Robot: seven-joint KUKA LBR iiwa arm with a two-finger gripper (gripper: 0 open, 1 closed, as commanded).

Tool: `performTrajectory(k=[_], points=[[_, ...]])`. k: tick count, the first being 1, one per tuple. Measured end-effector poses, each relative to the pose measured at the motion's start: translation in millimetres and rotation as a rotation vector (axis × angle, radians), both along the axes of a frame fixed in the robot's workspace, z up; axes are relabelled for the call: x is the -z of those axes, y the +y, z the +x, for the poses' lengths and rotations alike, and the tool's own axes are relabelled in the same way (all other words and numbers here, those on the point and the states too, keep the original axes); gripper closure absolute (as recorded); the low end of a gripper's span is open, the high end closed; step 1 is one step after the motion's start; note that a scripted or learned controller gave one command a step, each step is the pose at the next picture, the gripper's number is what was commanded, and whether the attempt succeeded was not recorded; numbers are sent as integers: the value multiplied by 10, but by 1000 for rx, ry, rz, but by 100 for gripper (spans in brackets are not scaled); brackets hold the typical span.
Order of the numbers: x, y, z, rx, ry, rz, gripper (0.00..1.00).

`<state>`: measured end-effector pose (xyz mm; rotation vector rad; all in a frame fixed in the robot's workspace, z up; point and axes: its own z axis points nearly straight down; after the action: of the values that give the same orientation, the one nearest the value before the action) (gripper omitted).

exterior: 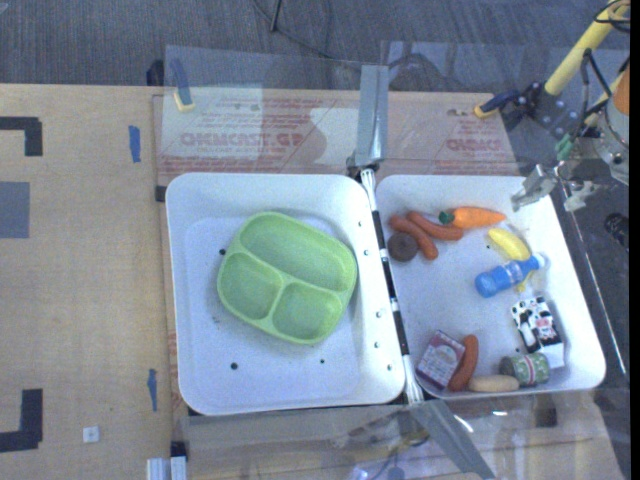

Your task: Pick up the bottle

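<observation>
The bottle [505, 276] is blue with a white cap and lies on its side in the right bin [585, 313], its cap pointing right and slightly up. My gripper [552, 190] hangs over that bin's far right corner, above and to the right of the bottle and well apart from it. Its two fingers stand apart, open, with nothing between them.
Around the bottle lie a yellow banana [507, 241], a carrot [475, 216], sausages [425, 232], a brown ball [403, 247], a cow-patterned carton [536, 325], a can [526, 369] and a packet [440, 359]. A green divided plate [287, 277] sits in the left bin [190, 268].
</observation>
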<state>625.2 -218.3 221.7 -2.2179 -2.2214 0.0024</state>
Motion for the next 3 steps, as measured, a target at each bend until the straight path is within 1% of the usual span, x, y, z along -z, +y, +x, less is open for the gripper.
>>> performTrajectory(k=[1,2,3], points=[[-1160,410,5,-110,-2,-2,0],[-1247,418,28,-114,-2,-5,100],[-1246,424,30,-115,-2,-5,0]])
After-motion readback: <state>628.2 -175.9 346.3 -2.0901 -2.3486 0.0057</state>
